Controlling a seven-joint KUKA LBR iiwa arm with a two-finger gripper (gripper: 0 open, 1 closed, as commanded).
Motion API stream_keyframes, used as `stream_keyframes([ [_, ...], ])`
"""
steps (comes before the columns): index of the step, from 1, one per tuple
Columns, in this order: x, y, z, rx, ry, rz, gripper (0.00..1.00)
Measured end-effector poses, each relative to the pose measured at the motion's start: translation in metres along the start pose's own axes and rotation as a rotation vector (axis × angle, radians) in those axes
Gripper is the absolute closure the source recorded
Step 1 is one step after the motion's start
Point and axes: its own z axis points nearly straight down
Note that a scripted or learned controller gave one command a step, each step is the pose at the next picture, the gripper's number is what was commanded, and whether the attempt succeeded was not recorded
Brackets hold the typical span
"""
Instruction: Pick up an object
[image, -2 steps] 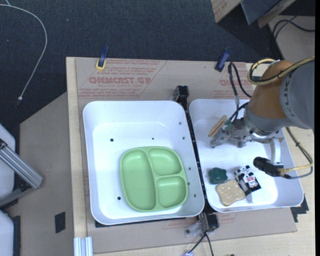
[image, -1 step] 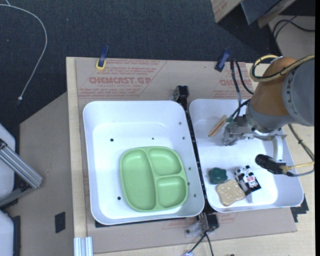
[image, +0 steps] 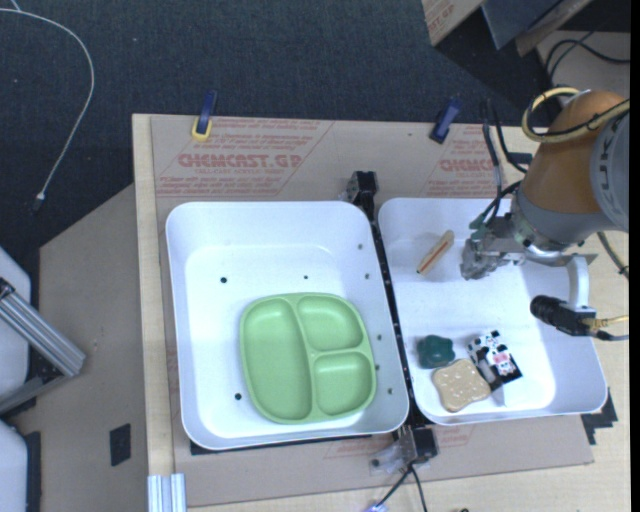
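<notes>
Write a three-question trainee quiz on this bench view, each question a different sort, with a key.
1. True or false: the green divided plate lies in the same bin as the toast-shaped piece.
2. Multiple choice: the tool is nearest which item? A) the wooden stick B) the dark green item C) the black-and-white item
3. Fill in: the dark green item lies in the ____ bin, counted as left or right in the camera view.

Key: 1 false, the plate is in the left bin; 2 A; 3 right.
</notes>
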Motion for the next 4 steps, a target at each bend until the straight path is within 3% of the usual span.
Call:
stream_keyframes([
  [2, -0.004, -0.002, -0.102, -0.003, -0.001, -0.001, 1.0],
  [4, 0.094, 0.033, -0.081, 0.002, 0.002, -0.006, 1.0],
])
